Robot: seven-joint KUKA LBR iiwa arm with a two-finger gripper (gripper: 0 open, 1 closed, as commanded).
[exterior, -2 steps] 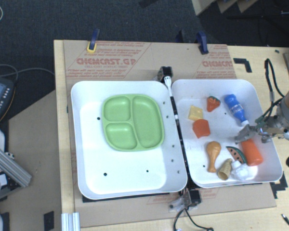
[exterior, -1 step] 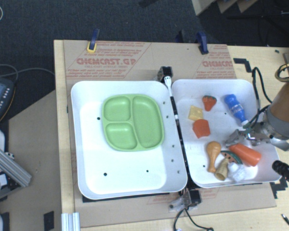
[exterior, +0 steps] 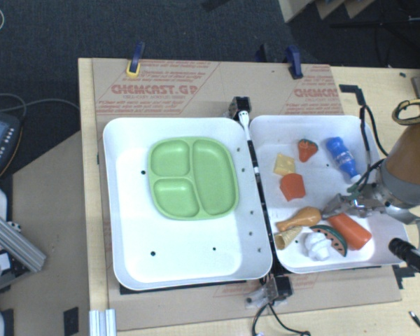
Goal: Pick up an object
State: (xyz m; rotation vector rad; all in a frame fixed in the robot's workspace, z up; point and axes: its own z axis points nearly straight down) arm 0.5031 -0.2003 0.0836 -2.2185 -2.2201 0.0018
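Currently tool (exterior: 339, 205) low in right bin (exterior: 266, 133), tip just left of orange carrot (exterior: 351, 229); grip state unreadable, cannot tell. Toy food crowds the near-right corner, within arm's reach. Green plate (exterior: 193, 178) sits alone in left bin (exterior: 119, 208).

Red print on the brown board (exterior: 196, 89) beneath the bins: at far left, above the left bin (exterior: 126, 208), "CHEMCAST G P" in large capitals, with a line of smaller red print above it and another below, both too fine to read. At far right, above the right bin (exterior: 294, 128), the same print begins again, "CHEMCAS", and is cut off by the bin's rim and a black cable (exterior: 364, 117). The small blue bottle (exterior: 341, 155) bears a label too small to read.
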